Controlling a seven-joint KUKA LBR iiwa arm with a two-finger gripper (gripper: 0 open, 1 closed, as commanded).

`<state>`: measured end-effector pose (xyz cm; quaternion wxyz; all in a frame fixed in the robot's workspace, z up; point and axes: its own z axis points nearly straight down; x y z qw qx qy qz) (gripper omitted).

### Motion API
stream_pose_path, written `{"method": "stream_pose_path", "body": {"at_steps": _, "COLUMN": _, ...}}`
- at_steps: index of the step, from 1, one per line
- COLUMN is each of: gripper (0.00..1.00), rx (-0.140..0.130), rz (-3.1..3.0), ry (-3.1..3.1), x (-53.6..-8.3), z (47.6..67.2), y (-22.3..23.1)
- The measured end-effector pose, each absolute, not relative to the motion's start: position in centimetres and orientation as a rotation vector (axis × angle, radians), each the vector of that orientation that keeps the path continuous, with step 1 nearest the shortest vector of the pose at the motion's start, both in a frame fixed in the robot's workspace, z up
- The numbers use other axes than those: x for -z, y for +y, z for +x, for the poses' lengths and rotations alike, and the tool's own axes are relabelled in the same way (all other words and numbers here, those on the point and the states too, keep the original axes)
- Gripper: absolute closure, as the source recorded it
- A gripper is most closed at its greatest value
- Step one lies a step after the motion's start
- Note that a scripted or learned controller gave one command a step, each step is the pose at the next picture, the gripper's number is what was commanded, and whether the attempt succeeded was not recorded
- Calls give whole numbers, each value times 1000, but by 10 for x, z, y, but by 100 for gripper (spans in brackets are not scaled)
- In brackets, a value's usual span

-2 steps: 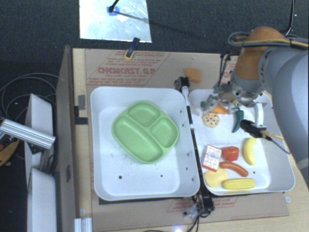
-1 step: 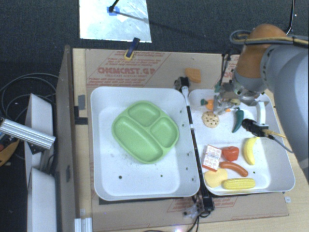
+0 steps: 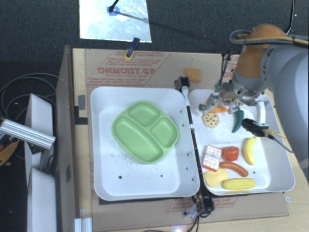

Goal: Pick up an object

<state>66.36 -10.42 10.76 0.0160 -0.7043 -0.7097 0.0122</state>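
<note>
My gripper (image 3: 218,100) hangs low over the far left part of the right bin (image 3: 285,175). Right beneath it lies a small orange piece (image 3: 220,109), and a round speckled cookie (image 3: 210,120) sits just in front. A green pepper (image 3: 237,121) lies to the gripper's right. Nearer the front are a banana (image 3: 249,150), a red tomato (image 3: 231,152), a sausage (image 3: 234,168), a corn cob (image 3: 237,183), a yellow piece (image 3: 215,178) and a small red-and-white box (image 3: 211,157). Nothing shows as held.
The left bin (image 3: 108,178) holds a green divided plate (image 3: 145,130). An orange block (image 3: 193,75) lies on the cardboard behind the bins. The grey arm (image 3: 285,76) covers the right bin's far right corner. A black divider (image 3: 190,129) runs between the bins.
</note>
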Motion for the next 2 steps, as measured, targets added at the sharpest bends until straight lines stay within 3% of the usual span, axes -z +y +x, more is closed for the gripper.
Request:
{"method": "stream_pose_path", "body": {"at_steps": 1, "gripper": 0, "rx": -11, "rz": -2211, "ry": -2224, "x": -83, "z": 667, "y": -101}}
{"method": "stream_pose_path", "body": {"at_steps": 2, "gripper": 100, "rx": -9, "rz": -2208, "ry": -2224, "x": -94, "z": 667, "y": -100}}
